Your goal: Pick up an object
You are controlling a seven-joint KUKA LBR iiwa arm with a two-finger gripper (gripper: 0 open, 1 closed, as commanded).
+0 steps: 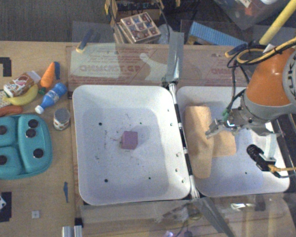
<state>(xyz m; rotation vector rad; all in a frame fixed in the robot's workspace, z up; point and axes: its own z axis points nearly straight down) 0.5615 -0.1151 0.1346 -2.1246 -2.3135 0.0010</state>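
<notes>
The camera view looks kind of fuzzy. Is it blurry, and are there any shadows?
In the camera view, the whole picture is a bit soft and grainy; the purple block has fuzzy edges and a faint shadow beside it in the left bin. The gripper looks blurred over the tan cloth, in the arm's shade.

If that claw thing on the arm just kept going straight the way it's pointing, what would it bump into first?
Most likely the tan cloth lying in the right bin. The end effector hangs right over the cloth's edge and seems to point downward, so the cloth comes first, though one slanted view makes the exact line uncertain.
</notes>
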